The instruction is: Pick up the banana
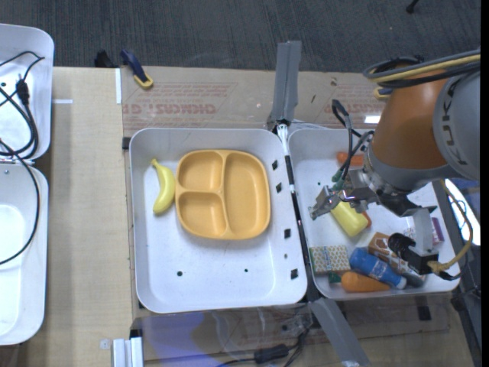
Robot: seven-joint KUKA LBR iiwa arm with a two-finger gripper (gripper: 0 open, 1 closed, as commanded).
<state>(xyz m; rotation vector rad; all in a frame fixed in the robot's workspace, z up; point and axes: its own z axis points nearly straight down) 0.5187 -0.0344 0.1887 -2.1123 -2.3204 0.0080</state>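
Observation:
The banana (pixel 163 188) lies in the left bin (pixel 214 289), close to its left wall, curved and yellow. It rests just left of a yellow divided plate (pixel 224 193). My gripper (pixel 324 203) hangs over the right bin (pixel 306 178), near that bin's left side, well to the right of the banana. It stands open with nothing between its fingers. A yellow block (pixel 349 219) lies just beside it to the lower right.
The right bin holds a speckled sponge (pixel 328 258), a blue bottle (pixel 377 268), an orange carrot-like piece (pixel 364 283) and a brown box (pixel 382 246) along its front. A ridge with a grey post (pixel 286 82) separates the bins.

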